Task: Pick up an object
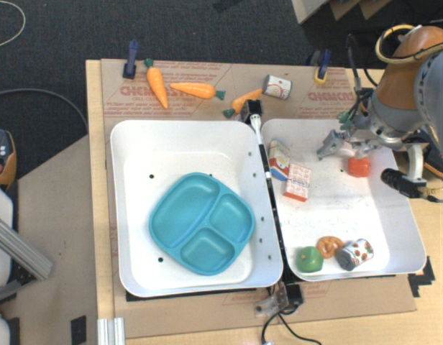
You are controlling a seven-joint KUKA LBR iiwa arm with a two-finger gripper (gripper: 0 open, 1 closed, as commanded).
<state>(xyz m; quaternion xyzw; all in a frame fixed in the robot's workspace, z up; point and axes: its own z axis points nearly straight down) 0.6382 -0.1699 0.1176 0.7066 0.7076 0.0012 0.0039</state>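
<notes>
**Arm over the right bin, red piece just beside the fingers**

On the brown board beyond the bins, at about eleven o'clock from the middle of the view, lie two orange carrots (157, 86) (194, 90), one slanted and one nearly level, close together. A third, smaller carrot (244, 102) lies toward twelve o'clock, near the top corner where the bins meet, and a small white carton (277, 87) sits just past it.

The left bin (128, 192) holds a teal divided plate (201, 223), lying flat toward the bin's five o'clock side, with three compartments.

The right bin (394, 243) carries several small things. Near its nine o'clock wall lie a small packet with red and blue marks (279, 165) and, just beside it, a red-and-white box (298, 182). Along the six o'clock edge sit a green apple (308, 259), a brown pretzel-shaped piece (328, 246) touching or nearly touching it, and a spotted can (356, 253) on its side right next to that.

At the bin's one o'clock part, a small red-orange object (359, 166) rests on the floor. The gripper (349, 141) hangs just above and to the eleven o'clock side of it, its grey fingers (329, 146) splayed apart and grasping nothing; the red piece sits beside them, not between them. The grey arm (416, 85) with its orange band comes in from three o'clock.
</notes>
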